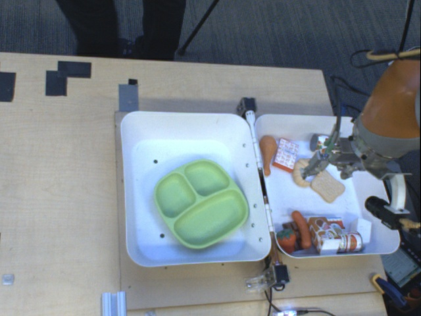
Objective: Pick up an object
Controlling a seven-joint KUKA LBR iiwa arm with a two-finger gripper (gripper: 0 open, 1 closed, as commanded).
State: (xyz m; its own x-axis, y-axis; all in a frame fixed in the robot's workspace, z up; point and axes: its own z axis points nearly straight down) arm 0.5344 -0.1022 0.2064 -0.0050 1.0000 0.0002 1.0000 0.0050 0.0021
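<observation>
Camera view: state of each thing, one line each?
Green tray: upright, lying flat in the left bin, nothing in its three compartments.
Toast: flat in the right bin, just below the hand.
Chicken leg: lying near the right bin's left wall.
Can: on its side at the near edge.
Sausage: lying beside the can.
Hand: low over the right bin, holding nothing visible.

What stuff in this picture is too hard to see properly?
- Gripper: its fingers are small and blurred over the right bin, so their state is unclear.
- Bread slice: its upper edge is covered by the gripper.
- Small packet: its print is too tiny to read.
- Arm: cut off by the right edge.
</observation>
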